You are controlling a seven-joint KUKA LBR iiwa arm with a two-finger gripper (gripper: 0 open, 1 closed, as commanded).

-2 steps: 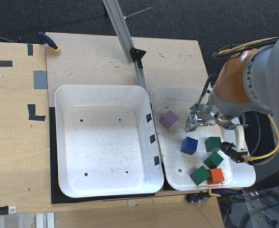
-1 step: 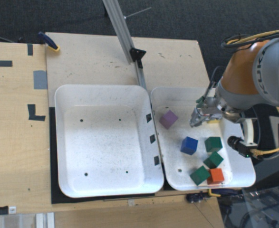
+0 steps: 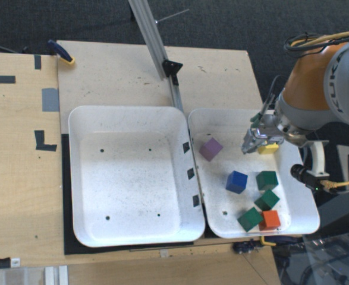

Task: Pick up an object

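Hand [image 3: 256, 141] of the grey arm sits low over the right bin [image 3: 222, 119], just beside a small yellow block [image 3: 269, 148] that lies close to the bin's far right wall. Whether it is open or closed cannot be told from this slant, and nothing shows as gripped.

Taking the yellow block as the landmark: a purple cube [image 3: 210, 148] lies well to its left, a blue cube [image 3: 236, 181] below and to its left, a green cube [image 3: 267, 180] just below it, and further below sit another green cube [image 3: 268, 200], a third green one [image 3: 250, 219] and an orange cube [image 3: 271, 219] touching or nearly touching each other. The left bin [image 3: 79, 123] lies far to its left on the counter [image 3: 115, 70].

By its look the yellow block is light, stiff and unbreakable, with smooth faces that could slip. Two opposite flat sides seem the best hold, squarely, so it does not twist out against the wall.
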